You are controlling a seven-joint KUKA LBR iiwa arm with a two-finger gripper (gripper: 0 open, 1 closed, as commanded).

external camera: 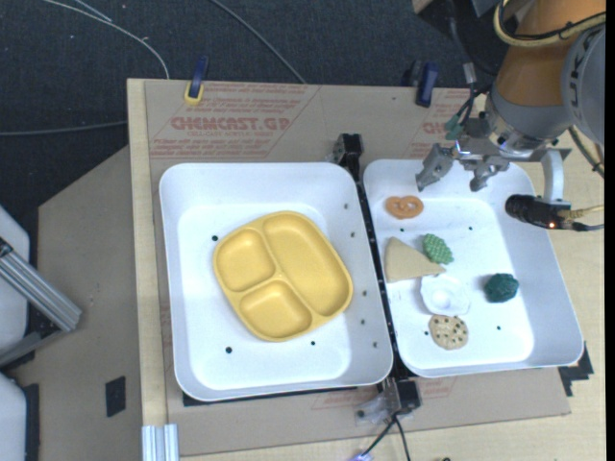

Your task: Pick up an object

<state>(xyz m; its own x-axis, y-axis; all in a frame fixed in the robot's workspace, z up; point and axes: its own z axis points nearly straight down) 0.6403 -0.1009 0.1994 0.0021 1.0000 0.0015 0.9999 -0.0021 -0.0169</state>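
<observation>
Bins, two, white, side by side. Left bin (183, 257): well left of the gripper, holds a yellow tray (281, 275) with three compartments. Right bin (553, 305): lies under and below the gripper, holds six small items.

- Wedge (408, 260): pale, below-left of the gripper, against the bin's left wall.
- Orange disc (405, 206): nearest item, just below-left of the fingers.
- Green piece (437, 249): knobbly, touching the wedge's upper right edge.
- White piece (444, 298): further below.
- Cookie (448, 331): farthest below, just under the white piece.
- Dark green lump (500, 287): below-right, apart from the rest.

Gripper (459, 169): fingers spread, nothing between them, poised over the bin's top edge.

Step, as judged: approach; no grasp made. Next move likely calls for a short shift down-left over the orange disc, a descent, then a closing pinch on a flat, low item.
</observation>
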